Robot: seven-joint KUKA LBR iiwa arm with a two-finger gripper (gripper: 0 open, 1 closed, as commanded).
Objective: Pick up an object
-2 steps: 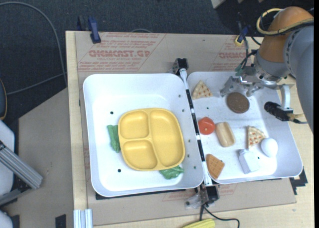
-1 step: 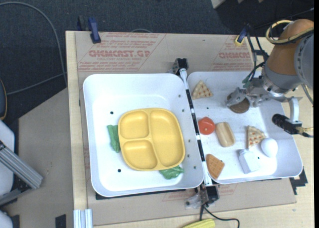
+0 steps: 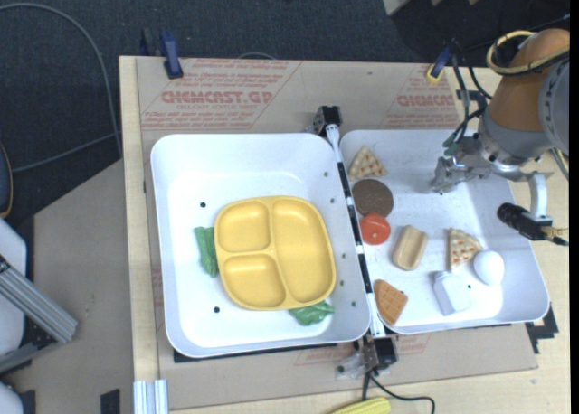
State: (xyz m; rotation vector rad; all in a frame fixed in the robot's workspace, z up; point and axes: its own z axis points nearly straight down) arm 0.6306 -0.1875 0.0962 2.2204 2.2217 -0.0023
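Gripper (image 3: 450, 171) above right bin (image 3: 412, 152); brown round patty (image 3: 372, 196) nearby.

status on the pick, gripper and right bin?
Gripper low over bare floor at the back of the right bin, nothing seen between its fingers. Nearest items: pizza slice, brown disc. No obstruction around them.

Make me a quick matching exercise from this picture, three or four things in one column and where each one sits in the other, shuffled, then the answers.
Things:
1. yellow divided plate
2. white egg
3. red tomato
4. gripper

Places:
A. right bin, near its right edge
B. left bin, middle
C. above the right bin's upper part
D. right bin, by the divider

Pairs: 1-B, 2-A, 3-D, 4-C
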